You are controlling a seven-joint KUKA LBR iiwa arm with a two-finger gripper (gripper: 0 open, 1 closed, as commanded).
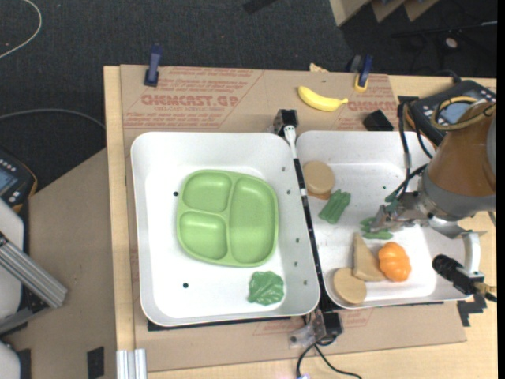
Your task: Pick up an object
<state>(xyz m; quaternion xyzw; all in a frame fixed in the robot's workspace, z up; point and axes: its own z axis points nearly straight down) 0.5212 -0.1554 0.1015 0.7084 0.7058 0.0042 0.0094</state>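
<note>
**Mia:** What is the big grey arm with the orange band [465, 172] doing?

**Dad:** It is reaching into the right white bin [355, 144] from the side; its gripper [388, 218] is sitting low, right over a small flat green piece [375, 227]; I am guessing that is the thing it is trying to pick up.

**Mia:** Is it holding it?

**Dad:** I cannot tell; the gripper is too small and dark here to show if it is wide or narrow; nothing is showing clearly between its tips, so I am not saying it has anything.

**Mia:** What else is lying in there?

**Dad:** A round tan bun-like toy [319, 178] is sitting near the middle wall; a green ridged stick [335, 206] is lying just beside it; an orange round fruit toy [394, 261] is touching a tan wedge [364, 260]; a flat tan disc [348, 286] is resting at the front edge.

**Mia:** And the other bin?

**Dad:** The left white bin [150, 212] is holding a light green divided plate [229, 216] and a dark green leafy toy [266, 287]; they are well apart from the arm.

**Mia:** Why is the yellow banana [321, 99] outside?

**Dad:** It is lying on the brown cardboard surface [205, 101] behind the bins; the arm is probably only picking from inside them.
</note>
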